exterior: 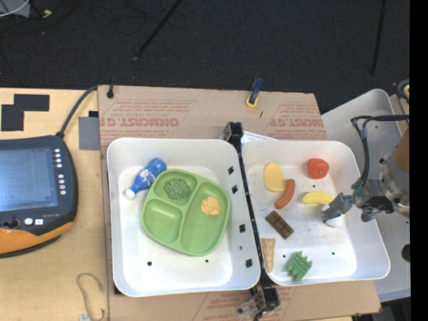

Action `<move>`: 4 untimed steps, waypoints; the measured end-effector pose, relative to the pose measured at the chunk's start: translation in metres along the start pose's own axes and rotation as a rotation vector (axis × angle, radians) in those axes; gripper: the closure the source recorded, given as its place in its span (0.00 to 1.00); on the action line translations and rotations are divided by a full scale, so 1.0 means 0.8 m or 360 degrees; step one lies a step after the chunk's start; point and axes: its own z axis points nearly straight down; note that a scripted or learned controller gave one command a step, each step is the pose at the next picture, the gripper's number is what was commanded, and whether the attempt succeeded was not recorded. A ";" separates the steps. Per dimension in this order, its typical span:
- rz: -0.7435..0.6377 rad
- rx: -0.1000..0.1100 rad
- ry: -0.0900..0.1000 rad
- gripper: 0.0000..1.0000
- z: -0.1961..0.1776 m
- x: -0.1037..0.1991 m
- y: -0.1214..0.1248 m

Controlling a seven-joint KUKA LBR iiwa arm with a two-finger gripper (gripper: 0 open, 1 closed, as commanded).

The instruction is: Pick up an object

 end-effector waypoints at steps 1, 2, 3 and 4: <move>-0.0003 -0.0018 -0.0004 0.00 -0.006 0.000 0.003; -0.0005 -0.0006 0.0001 0.00 0.071 0.005 -0.004; -0.0006 -0.0008 0.0001 0.00 0.142 0.021 -0.001; -0.0004 -0.0015 -0.0002 0.00 0.205 0.023 -0.001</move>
